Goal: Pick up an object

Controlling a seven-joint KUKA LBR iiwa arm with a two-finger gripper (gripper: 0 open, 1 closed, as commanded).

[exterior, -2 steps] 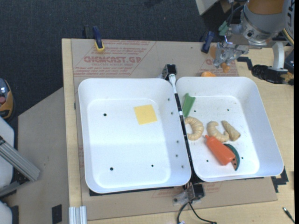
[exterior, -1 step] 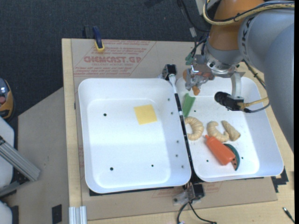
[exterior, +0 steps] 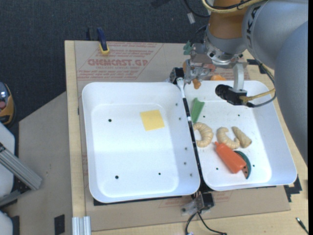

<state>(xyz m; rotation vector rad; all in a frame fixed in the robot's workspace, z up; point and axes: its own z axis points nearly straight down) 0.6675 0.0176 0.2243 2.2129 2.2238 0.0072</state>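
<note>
The grey arm (exterior: 274, 28) with its orange band fills the upper right corner and reaches down over the far edge of the right bin (exterior: 274, 131). Its gripper (exterior: 203, 77) hangs at that bin's far left corner, close to the divide between the two bins; whether its fingers stand open or shut cannot be told from here (the wrist body covers them). Just beneath it a small orange piece (exterior: 196, 84) peeps out, but nothing shows it to be between the fingers.

The left bin (exterior: 98, 170) holds one flat yellow square (exterior: 152, 120), lying well apart from the gripper, toward the bin's far middle.

In the right bin, the things lie nearer the camera than the gripper. A green strip (exterior: 196, 109) lies closest to it, along the left wall. Further forward come a pale curled piece (exterior: 203, 133) by the left wall, then two more pale curled pieces (exterior: 234, 137) touching each other near the middle. In front of these an orange carrot (exterior: 228, 158) lies aslant, its thick end touching a watermelon slice (exterior: 246, 163), the farthest of the lot from the gripper.
</note>
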